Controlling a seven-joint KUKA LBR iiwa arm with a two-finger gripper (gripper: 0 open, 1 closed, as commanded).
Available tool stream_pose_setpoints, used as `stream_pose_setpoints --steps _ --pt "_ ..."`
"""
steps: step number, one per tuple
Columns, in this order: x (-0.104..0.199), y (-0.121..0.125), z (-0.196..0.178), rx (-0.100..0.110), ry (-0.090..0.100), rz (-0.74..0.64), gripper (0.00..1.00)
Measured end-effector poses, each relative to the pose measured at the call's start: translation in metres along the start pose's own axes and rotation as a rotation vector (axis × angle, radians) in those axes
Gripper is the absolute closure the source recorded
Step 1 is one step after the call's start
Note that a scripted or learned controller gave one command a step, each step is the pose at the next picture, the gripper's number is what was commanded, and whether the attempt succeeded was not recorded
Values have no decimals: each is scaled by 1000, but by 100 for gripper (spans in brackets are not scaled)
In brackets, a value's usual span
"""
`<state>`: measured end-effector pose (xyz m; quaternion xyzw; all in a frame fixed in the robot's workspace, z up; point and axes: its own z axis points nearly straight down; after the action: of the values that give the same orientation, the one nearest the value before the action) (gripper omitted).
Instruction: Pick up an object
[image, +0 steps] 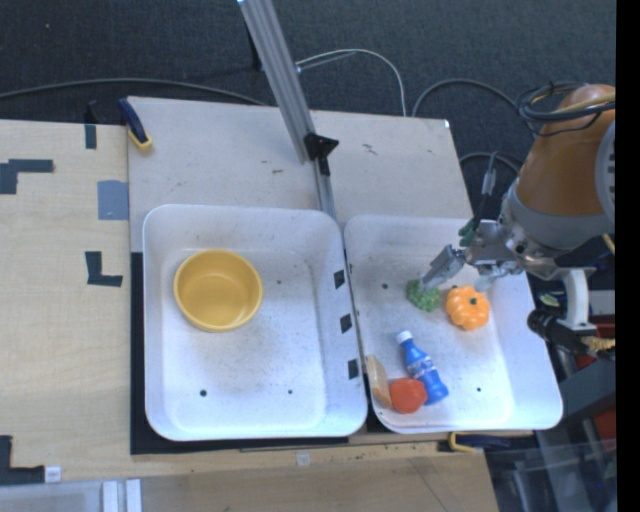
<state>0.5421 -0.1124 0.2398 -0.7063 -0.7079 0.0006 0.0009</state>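
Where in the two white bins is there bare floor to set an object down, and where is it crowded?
Left bin: bare floor right of and below the yellow bowl, which sits alone at the upper left. Right bin: a bare strip along the top edge and a patch at the lower right, past the blue bottle. Crowded: around the gripper, green toy, orange pumpkin and red ball.
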Motion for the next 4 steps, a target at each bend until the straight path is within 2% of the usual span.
stream_pose_setpoints --steps 1,2,3,4 --pt "0 0 0 0 0 0 0" --pt "-8 5 50 4 -1 2 0" --pt "-3 12 99 5 0 0 0" --pt "-3 12 150 -2 -2 1 0"
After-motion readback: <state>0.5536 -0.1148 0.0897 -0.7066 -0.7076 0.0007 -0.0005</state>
